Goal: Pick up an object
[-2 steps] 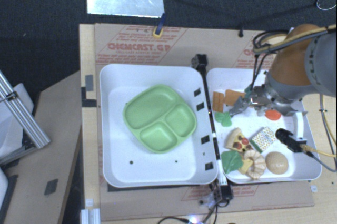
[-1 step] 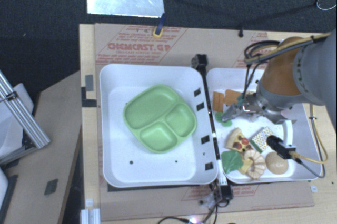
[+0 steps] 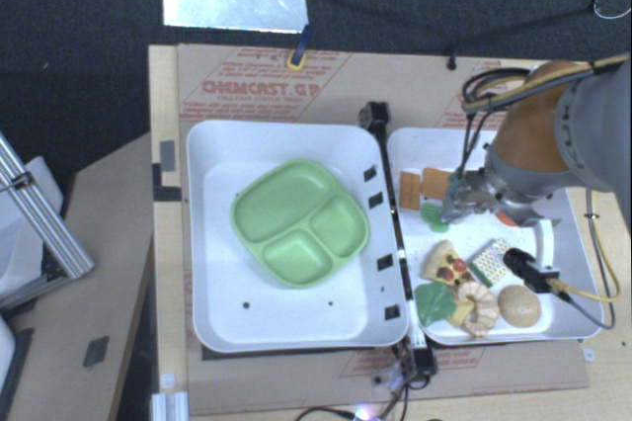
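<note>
My gripper [image 3: 454, 208] reaches down into the right bin [image 3: 568, 330] near its left side. Its tip is right beside a small green item [image 3: 434, 215], and whether they touch is unclear. An orange-brown block [image 3: 425, 183] lies just behind that, near the bin's left wall. In front lie a pizza slice toy [image 3: 446, 264], a small checkered green pad [image 3: 489, 260], a green leafy piece [image 3: 432, 301], a tan knotted pastry [image 3: 478, 306] and a beige round roll [image 3: 520, 306]. A bit of red [image 3: 510, 217] shows under the wrist.
The left bin [image 3: 212, 211] holds a light green divided plate [image 3: 299, 222]. A black divider [image 3: 387, 211] runs between the two bins. The grey arm with its orange band [image 3: 538, 127] covers the right bin's back right part.
</note>
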Tool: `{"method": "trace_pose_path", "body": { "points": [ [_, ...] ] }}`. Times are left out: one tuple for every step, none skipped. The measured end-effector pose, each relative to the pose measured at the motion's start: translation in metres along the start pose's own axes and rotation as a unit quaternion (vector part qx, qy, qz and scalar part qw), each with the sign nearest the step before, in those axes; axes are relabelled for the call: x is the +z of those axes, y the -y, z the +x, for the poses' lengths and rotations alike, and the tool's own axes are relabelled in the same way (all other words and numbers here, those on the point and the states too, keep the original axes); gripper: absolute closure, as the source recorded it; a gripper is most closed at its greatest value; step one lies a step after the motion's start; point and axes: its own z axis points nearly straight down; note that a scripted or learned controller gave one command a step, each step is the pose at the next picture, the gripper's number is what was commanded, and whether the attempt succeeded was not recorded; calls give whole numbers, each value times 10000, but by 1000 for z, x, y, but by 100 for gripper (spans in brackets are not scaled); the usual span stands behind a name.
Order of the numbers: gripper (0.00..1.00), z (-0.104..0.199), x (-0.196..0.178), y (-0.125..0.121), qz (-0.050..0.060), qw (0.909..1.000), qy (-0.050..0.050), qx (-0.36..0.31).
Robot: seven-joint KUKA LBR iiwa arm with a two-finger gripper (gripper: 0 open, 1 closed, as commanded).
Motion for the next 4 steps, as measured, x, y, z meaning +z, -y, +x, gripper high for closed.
{"method": "trace_pose_path", "body": {
  "points": [
    [100,3,-44,1,28,10000,7,-11],
    [100,-2,-106,-7,8,10000,11,-15],
    [100,-2,-128,-8,30,10000,5,-19],
    [100,57,-136,-19,35,10000,-7,-48]
  ]
}}
